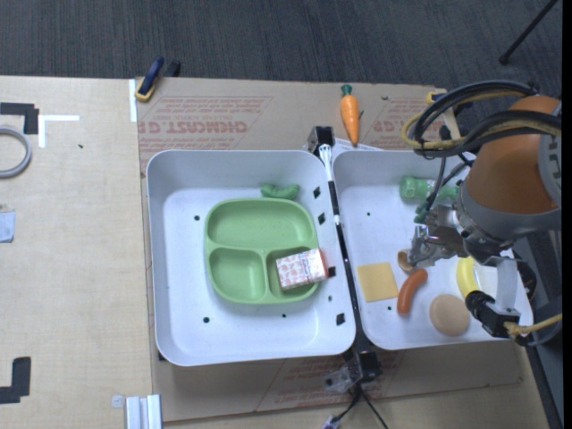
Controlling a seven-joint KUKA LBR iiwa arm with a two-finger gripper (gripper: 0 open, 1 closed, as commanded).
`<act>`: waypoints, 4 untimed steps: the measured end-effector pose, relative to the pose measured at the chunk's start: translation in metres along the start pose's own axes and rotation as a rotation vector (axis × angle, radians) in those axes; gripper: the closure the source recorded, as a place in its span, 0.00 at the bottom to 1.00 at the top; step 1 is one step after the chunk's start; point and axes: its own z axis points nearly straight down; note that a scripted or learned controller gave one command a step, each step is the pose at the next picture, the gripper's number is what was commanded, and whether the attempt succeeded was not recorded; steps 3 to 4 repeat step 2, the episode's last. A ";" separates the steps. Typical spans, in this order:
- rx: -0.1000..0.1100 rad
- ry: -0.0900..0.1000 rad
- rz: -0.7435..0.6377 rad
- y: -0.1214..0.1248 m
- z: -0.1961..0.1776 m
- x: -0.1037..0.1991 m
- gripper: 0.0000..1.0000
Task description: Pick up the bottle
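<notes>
Camera view: arm over the right bin (pixel 375 324). Hand (pixel 427 247) low inside it, just above the sausage (pixel 410 291); finger spread can't be told. Green bottle (pixel 416 189) lies at the bin's far side, partly behind the arm. Cheese slice (pixel 377 281) left of sausage; egg (pixel 449 315) right.
</notes>
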 end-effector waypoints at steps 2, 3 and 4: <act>0.000 -0.001 0.346 -0.044 -0.008 0.150 1.00; 0.000 -0.001 0.346 -0.044 -0.008 0.150 1.00; 0.000 -0.001 0.346 -0.044 -0.008 0.150 1.00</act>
